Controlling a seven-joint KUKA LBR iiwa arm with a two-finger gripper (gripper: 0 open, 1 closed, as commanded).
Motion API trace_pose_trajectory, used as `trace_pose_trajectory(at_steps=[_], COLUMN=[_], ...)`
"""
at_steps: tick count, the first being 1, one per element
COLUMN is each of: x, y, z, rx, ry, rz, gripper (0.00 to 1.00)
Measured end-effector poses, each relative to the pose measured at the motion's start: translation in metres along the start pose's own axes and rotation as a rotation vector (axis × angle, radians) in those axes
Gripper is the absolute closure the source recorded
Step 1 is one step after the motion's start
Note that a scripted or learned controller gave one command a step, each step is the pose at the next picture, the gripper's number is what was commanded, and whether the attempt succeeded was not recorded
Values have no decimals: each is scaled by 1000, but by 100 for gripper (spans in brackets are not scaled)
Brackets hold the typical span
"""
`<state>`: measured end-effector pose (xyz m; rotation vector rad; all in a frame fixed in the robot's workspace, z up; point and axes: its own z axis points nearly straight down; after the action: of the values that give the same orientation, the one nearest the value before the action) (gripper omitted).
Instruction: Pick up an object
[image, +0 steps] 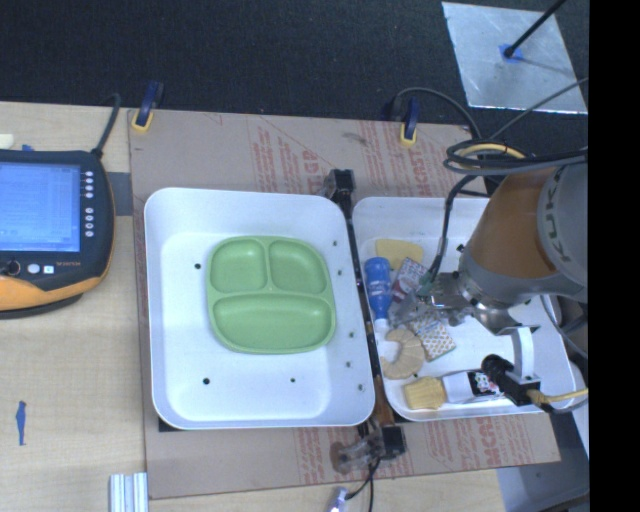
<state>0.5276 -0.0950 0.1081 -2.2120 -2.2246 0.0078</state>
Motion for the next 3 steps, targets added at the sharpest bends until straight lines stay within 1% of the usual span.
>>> trace_pose_trajectory(at_steps=[1,2,3], x=[-14,9,-25], y=[64,95,93], z=[16,-86,17], rx=[-4,-7,-1], ry=[1,1,0], rz=[3,2,2], gripper=[0,0,0])
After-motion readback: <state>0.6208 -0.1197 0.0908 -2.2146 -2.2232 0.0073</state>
